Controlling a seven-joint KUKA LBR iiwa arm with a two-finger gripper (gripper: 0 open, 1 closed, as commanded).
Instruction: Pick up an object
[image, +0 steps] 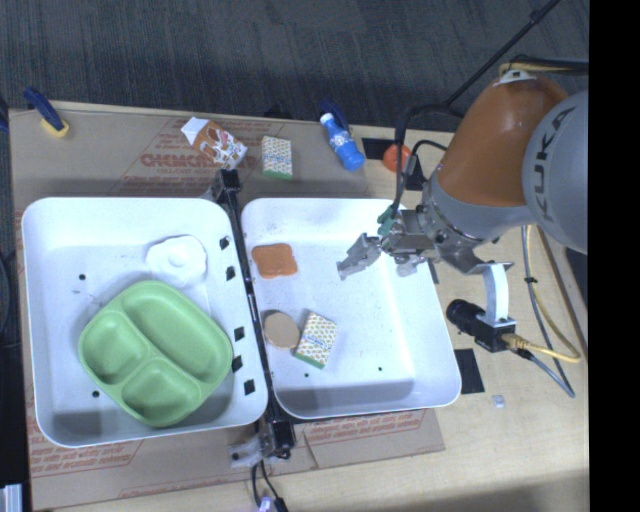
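While the gripper (368, 250) hangs over the right bin (400, 350), its fingers seem spread apart with nothing between them, though their tips are blurred. Below lie an orange block (274, 260), a tan disc (281, 328) and a small patterned box (316, 339). Over in the left bin (60, 240) sit a green divided tray (155, 350) and a white lid-like piece (178, 256)

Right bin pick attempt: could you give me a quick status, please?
Gripper over right bin, holding nothing. Orange block, round disc, patterned packet lie untouched. Nothing in the way.
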